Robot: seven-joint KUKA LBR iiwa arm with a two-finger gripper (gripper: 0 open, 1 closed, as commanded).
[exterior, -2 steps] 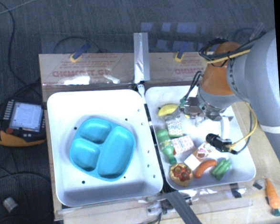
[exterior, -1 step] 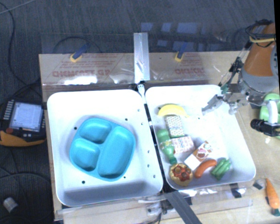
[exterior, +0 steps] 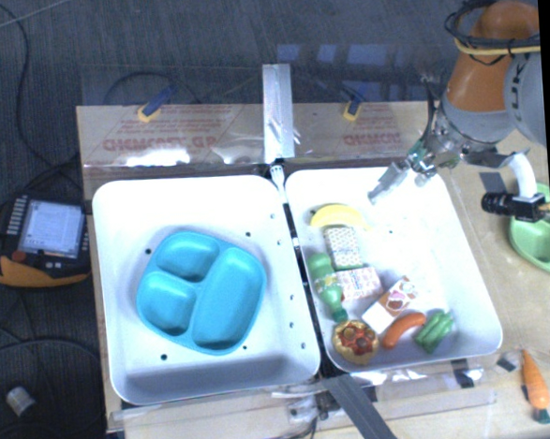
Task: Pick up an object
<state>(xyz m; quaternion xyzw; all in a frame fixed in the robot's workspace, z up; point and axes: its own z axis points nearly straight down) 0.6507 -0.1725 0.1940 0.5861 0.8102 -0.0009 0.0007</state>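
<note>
Jaws (exterior: 378,193), state unclear, hover beside banana (exterior: 336,216); toy food (exterior: 370,296) crowds below.

A handheld screen device (exterior: 40,238) is seen on the floor off the bench's left edge. A carrot-shaped toy (exterior: 536,388) is laid at the bench's front right corner.

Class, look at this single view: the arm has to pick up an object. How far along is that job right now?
Done: nothing looks lifted. The toy foods, such as the yellow banana, hot dog and small pizza, all lie in the right bin.
In hand: the gripper hangs over that bin's upper part, carrying nothing.
Left: descend onto an item, grasp it and raise it.
</note>
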